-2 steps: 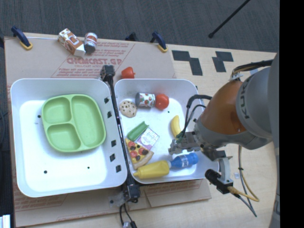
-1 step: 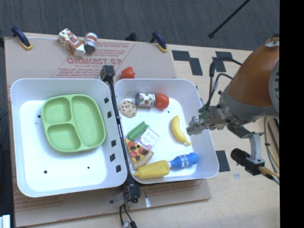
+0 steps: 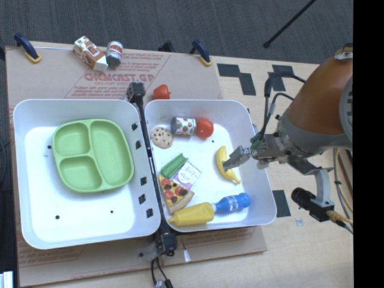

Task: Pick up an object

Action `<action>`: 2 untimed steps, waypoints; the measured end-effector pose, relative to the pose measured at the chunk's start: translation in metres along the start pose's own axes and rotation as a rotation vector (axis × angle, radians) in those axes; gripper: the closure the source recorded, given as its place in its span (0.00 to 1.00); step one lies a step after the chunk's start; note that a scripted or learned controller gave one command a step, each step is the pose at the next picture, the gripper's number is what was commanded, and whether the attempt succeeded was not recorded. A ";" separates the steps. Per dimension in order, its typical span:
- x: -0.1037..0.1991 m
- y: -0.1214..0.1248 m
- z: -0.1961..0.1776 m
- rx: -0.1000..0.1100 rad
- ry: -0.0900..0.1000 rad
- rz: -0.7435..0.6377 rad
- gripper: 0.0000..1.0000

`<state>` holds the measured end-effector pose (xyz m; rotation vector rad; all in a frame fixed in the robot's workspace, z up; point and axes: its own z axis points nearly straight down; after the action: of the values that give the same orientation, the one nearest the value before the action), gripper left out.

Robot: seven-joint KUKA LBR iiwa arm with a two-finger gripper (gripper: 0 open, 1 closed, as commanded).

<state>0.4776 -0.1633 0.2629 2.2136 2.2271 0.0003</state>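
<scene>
Two shallow white bins sit side by side on a cardboard-covered bench, the left bin (image 3: 36,221) bearing a green divided plate (image 3: 93,155). Reaching into the right bin (image 3: 255,185) from the right, the gripper (image 3: 235,158) hangs directly over the banana (image 3: 225,164), which lies near that bin's right wall; its dark fingers overlap the fruit's upper right part. How far the pincer is open, and whether it grips anything, cannot be told at this size and angle. Part of the banana is hidden beneath it. Elsewhere in the right bin lie a cookie (image 3: 161,137), a small can (image 3: 183,125) touching a red tomato (image 3: 204,128), a green strip (image 3: 173,164), a pizza slice (image 3: 174,192), a yellow bottle (image 3: 192,214) and a blue bottle (image 3: 233,203).
</scene>
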 end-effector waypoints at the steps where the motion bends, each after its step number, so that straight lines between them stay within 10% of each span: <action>1: 0.021 -0.002 0.149 0.008 0.003 -0.002 0.00; 2: 0.023 0.070 0.168 -0.003 0.001 -0.002 0.00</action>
<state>0.5474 -0.1402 0.0954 2.2110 2.2281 0.0043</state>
